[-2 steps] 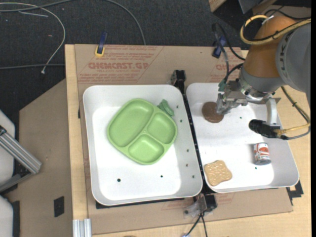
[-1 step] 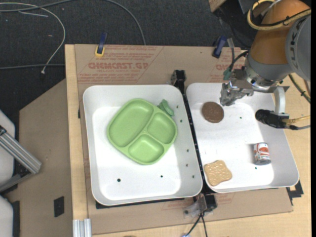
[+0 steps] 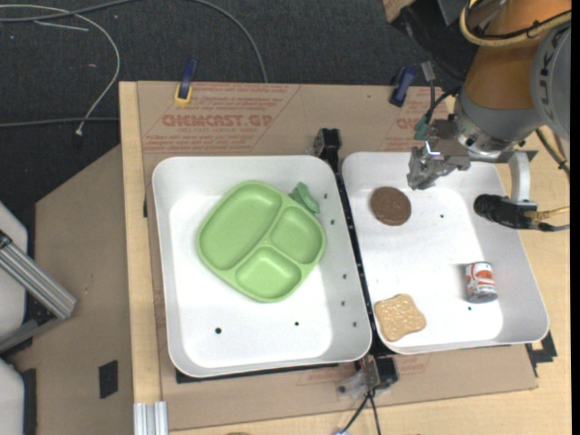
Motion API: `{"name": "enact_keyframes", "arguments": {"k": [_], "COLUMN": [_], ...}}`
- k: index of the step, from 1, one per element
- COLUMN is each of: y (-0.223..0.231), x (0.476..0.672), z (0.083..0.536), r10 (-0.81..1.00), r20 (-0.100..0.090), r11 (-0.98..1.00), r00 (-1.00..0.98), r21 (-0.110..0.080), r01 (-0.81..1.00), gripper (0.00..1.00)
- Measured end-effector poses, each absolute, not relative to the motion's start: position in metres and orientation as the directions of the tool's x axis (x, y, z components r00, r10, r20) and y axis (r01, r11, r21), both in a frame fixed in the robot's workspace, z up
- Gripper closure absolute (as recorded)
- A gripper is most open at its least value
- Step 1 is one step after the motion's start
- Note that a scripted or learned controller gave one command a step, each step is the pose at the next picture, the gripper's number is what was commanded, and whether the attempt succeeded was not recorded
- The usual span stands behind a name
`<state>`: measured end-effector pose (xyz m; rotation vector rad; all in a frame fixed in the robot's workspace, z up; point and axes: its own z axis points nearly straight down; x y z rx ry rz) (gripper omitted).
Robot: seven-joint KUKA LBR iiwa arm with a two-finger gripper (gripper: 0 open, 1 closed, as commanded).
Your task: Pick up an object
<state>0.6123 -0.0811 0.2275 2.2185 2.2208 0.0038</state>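
Two bins, four loose objects, gripper over the cookie

Two white bins sit side by side on the cardboard-covered bench. The right bin (image 3: 507,333) serves as the landmark. Inside it, near its far left corner, lies a round brown cookie (image 3: 391,206), flat on the floor. The gripper (image 3: 421,176) hangs just beyond and to the right of that cookie, at the bin's far edge, pointing down; nothing shows between its fingers, and whether they stand apart or together cannot be told from this angle. At the bin's near left corner rests a tan, square-ish cracker (image 3: 400,317). Toward its right wall lies a small red-and-white can (image 3: 480,281), seemingly on its side. Left of the right bin, the left bin (image 3: 181,243) holds a green divided plate (image 3: 261,240) with three compartments, and a small green item (image 3: 305,198), too blurred to name, touches the plate's far edge.
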Motion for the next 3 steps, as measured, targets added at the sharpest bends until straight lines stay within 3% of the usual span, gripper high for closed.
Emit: {"name": "enact_keyframes", "arguments": {"k": [2, 3], "y": [0.021, 0.078], "x": [0.599, 0.581], "z": [0.211, 0.225], "r10": [1.000, 1.000], "r20": [0.003, 0.004], "r11": [0.006, 0.007], "r00": [-0.006, -0.007], "r21": [-0.003, -0.002], "r01": [1.000, 1.000], "gripper": [1.00, 1.00]}}
